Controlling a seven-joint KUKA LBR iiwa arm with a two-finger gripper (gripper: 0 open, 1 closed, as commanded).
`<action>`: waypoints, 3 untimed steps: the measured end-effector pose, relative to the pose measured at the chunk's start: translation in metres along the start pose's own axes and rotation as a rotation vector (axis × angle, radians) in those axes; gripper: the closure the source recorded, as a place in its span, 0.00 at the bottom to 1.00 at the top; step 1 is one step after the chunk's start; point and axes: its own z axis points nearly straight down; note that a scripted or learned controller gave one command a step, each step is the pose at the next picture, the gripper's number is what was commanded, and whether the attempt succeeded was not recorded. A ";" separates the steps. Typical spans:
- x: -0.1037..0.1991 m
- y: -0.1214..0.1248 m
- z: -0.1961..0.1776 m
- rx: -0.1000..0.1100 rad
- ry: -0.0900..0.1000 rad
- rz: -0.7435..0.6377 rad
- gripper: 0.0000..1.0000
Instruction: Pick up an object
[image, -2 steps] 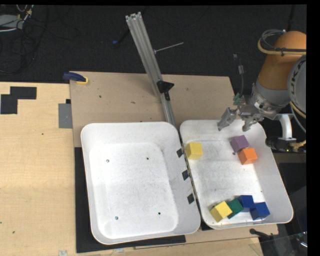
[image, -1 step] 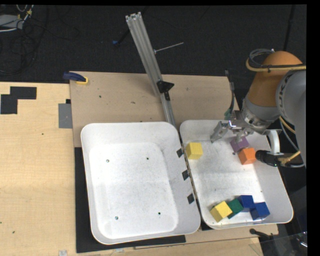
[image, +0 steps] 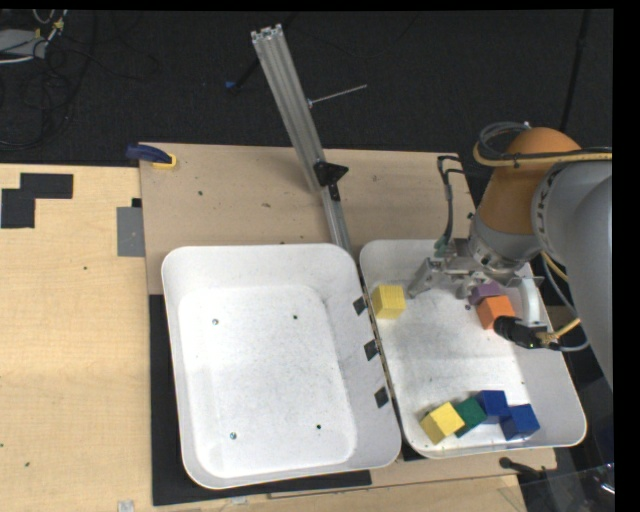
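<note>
Plywood bench (image: 240, 200) under my camera carries two white bins side by side, with a slanted metal rail (image: 298, 120) rising behind them. From my seat the left bin (image: 260, 360) has only small dark specks on its floor. The right bin (image: 440, 340) holds a yellow block (image: 388, 300) near its left wall. At its near edge sit another yellow block (image: 438, 423), a green block (image: 469, 412) and two blue blocks (image: 506, 412), clustered and touching. Farther right, an orange block (image: 493, 310) and a purple piece (image: 489, 291) lie just under the gripper (image: 462, 272). I cannot tell how its fingers stand. The grey arm (image: 570, 230) fills the right side.
</note>
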 end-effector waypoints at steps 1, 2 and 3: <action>-0.001 0.000 -0.012 -0.001 0.000 0.002 1.00; -0.001 -0.005 -0.056 -0.006 -0.001 0.006 1.00; 0.000 -0.001 -0.100 -0.006 -0.001 0.001 1.00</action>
